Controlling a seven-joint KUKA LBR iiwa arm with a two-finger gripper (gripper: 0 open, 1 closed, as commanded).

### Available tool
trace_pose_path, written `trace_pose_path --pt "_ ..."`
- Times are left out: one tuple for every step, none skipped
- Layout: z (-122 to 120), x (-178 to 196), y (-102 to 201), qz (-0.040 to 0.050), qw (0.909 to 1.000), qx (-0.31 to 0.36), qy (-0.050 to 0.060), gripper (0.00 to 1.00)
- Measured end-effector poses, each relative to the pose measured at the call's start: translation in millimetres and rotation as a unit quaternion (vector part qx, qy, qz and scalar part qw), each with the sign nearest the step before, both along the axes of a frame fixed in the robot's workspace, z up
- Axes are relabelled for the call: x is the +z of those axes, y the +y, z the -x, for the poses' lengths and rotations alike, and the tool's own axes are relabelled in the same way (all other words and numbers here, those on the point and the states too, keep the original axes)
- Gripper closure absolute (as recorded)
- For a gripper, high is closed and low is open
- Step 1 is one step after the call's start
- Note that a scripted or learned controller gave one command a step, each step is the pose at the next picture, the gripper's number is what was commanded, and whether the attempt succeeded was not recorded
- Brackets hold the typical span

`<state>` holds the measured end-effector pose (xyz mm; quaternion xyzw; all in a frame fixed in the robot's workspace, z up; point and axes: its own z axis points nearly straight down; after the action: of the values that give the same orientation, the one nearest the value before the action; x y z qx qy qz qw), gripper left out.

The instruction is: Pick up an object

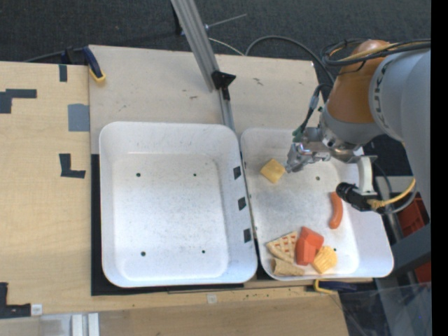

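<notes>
Here the camera view looks down on two white bins side by side on a wooden bench (pixel 42 187). The arm (pixel 378 82), grey with an orange band, comes in from the right and bends down over the right bin (pixel 371 257). Its gripper (pixel 297 158) hangs low in the upper part of that bin. Whether it is wide or narrow I cannot tell, because it is small and dark against the arm.

Just beside the gripper, on its left, lies a yellow block (pixel 272 171). It looks like a small cube of pale yellow, a bit tilted, resting on the bin floor near the wall between the two bins. It is not between the gripper's tips; if they touch, I cannot say.

An orange sausage (pixel 336 210) lies further right in the same bin. In the lower corner there is a heap: a waffle (pixel 283 246), a red wedge (pixel 308 246) and a yellow ridged piece (pixel 325 260), all touching each other.

The left bin (pixel 168 201) shows only its speckled floor.
</notes>
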<state>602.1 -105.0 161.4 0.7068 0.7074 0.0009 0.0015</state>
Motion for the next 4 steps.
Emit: trace_pose_path --pt "1 43 -1 -0.0002 1.0 0.0 0.0 1.0" --pt "-1 96 -1 0.0 1.0 0.001 -0.001 1.0" --pt "16 99 45 -0.0011 1.0 0.002 0.003 1.0" --pt "34 100 91 -0.0011 1.0 0.002 0.003 1.0"
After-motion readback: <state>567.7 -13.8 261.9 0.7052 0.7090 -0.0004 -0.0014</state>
